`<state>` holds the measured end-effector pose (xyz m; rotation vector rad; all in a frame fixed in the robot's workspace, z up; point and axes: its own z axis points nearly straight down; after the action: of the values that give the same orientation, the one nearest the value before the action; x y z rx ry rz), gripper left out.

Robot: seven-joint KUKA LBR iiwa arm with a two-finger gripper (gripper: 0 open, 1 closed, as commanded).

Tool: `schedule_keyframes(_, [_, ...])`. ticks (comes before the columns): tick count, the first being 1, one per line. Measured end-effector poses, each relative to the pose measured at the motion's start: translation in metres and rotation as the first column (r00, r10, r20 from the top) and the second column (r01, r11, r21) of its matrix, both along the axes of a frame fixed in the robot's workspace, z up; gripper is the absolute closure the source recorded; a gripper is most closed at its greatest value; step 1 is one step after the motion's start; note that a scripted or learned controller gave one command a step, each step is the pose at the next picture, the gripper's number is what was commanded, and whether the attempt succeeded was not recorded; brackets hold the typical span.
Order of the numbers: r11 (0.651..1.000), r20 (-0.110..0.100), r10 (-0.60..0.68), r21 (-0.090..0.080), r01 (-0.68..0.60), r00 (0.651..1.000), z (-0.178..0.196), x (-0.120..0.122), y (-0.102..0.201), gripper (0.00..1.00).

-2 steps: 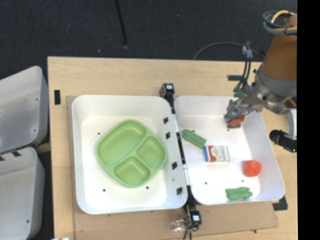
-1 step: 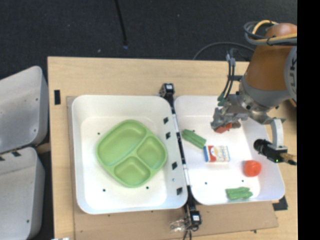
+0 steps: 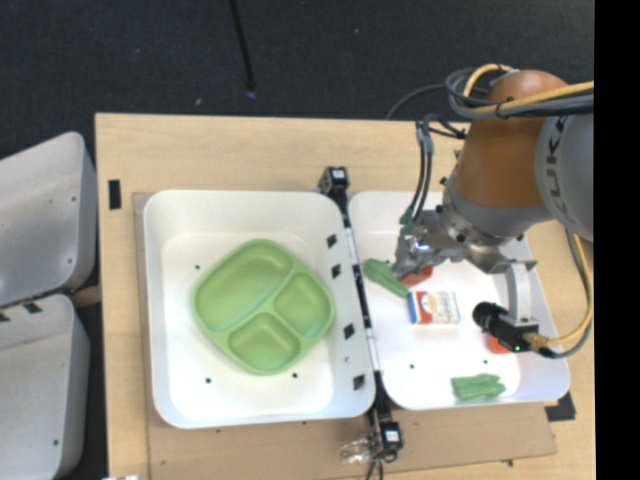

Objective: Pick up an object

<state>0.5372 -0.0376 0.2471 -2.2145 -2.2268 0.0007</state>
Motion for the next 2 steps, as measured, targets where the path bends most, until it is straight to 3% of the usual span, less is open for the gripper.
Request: schedule_keyframes(2, [1.000,0.000,0.002,0.002,-0.002,1.000,0.001,-0.031,0.085,1.00])
